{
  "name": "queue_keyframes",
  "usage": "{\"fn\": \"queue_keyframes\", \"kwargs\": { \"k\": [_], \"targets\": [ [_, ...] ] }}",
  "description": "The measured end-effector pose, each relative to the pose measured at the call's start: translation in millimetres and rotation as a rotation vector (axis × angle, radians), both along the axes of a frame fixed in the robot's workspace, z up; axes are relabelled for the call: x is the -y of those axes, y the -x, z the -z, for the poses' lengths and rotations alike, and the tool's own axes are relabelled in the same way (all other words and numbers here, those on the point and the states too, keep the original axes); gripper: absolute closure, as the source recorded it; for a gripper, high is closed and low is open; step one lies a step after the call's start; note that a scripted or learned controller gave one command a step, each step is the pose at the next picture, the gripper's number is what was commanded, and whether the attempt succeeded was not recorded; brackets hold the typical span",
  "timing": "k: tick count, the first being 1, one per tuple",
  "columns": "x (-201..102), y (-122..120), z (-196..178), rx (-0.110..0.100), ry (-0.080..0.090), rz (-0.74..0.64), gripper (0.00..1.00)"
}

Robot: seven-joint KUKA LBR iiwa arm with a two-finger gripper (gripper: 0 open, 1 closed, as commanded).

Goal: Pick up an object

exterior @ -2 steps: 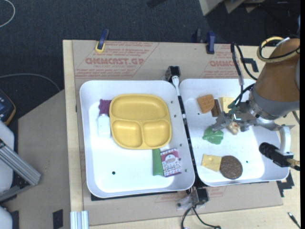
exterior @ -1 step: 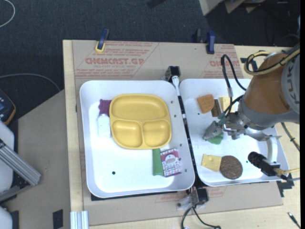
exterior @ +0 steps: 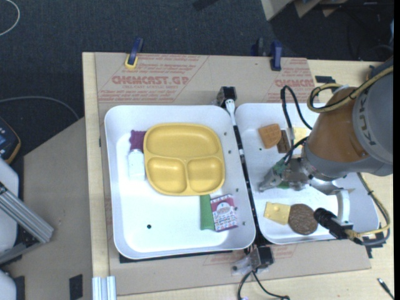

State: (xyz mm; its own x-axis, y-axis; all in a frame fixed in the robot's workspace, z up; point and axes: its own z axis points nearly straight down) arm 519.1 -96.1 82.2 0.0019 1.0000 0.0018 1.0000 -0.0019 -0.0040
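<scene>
The right bin [exterior: 257,161] holds a tan square piece [exterior: 270,135] at the back, and a pale yellow wedge [exterior: 276,212] touching a round brown disc [exterior: 302,219] at the front. My gripper [exterior: 273,180] sits low over the middle of this bin, pointing left. It is between the tan piece and the wedge, and apart from both. A small green bit [exterior: 289,167] shows by the wrist. The grey arm with its orange band [exterior: 334,139] hides the bin's right half.
The left bin [exterior: 169,233] holds a yellow divided plate [exterior: 184,158], a white bottle [exterior: 135,165], a purple item [exterior: 137,139] and a pink packet [exterior: 224,211] beside a green strip [exterior: 205,212]. Black cables [exterior: 286,105] loop over the right bin's back.
</scene>
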Motion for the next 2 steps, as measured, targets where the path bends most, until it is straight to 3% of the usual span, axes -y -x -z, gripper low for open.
{"fn": "queue_keyframes", "kwargs": {
  "k": [1, 2],
  "targets": [
    [1, -1, -13, 0.006, 0.002, 0.001, 1.00],
    [5, 1, -75, 0.010, 0.004, -0.002, 1.00]
  ]
}}
